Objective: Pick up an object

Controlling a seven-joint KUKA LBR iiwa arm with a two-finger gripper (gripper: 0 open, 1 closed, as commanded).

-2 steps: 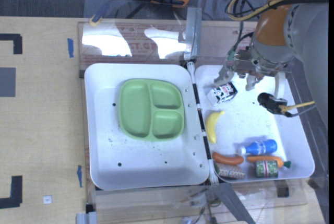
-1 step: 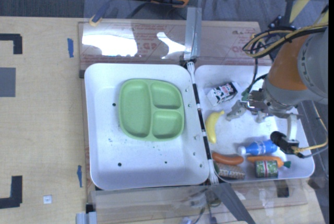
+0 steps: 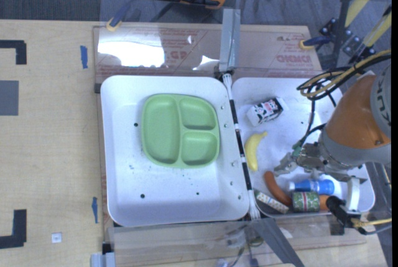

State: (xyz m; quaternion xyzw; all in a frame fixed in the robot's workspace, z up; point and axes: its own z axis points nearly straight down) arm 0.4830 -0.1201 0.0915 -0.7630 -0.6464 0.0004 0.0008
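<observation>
My gripper (image 3: 290, 161) hangs over the right bin (image 3: 292, 88), open, with nothing between its fingers. It sits just right of a yellow banana (image 3: 254, 149) and above an orange-red sausage (image 3: 276, 187). Below the gripper lie a blue-and-white bottle (image 3: 317, 187) and a green can (image 3: 306, 201). A black-and-white small carton (image 3: 265, 110) lies toward the back of this bin. A flat brown-and-white bar (image 3: 268, 201) rests at the bin's front edge. The arm's orange band (image 3: 354, 119) covers the bin's right side.
The left bin (image 3: 118, 154) holds a green divided plate (image 3: 181, 130). A ridge (image 3: 236, 141) separates the two bins. A clear panel (image 3: 155, 48) stands behind them. Cables (image 3: 329, 82) loop near the arm at the right.
</observation>
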